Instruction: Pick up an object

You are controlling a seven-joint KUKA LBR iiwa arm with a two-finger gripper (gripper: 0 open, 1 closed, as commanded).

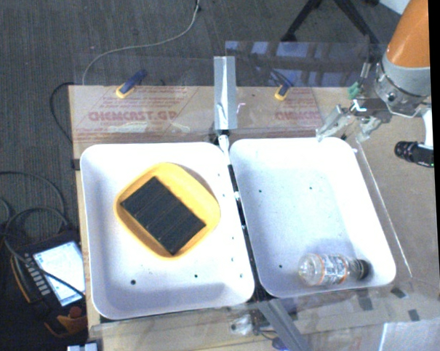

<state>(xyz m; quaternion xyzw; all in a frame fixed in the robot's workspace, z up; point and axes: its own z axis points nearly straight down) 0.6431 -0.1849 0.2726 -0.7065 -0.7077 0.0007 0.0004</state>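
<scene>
A yellow dish (203, 197) holding a black ribbed pad (163, 214) lies in the left bin (108, 285). A clear plastic bottle (329, 268) with a dark cap lies on its side near the front right corner of the right bin (301, 197). My gripper (347, 128) hangs over the back right corner of the right bin, far from the bottle. It is open with nothing between its fingers (328, 128).
A metal divider post (225, 98) stands behind the seam between the bins. Two clamps (131, 82) sit on the back board. A tablet (57, 269) and cables lie on the floor at the left.
</scene>
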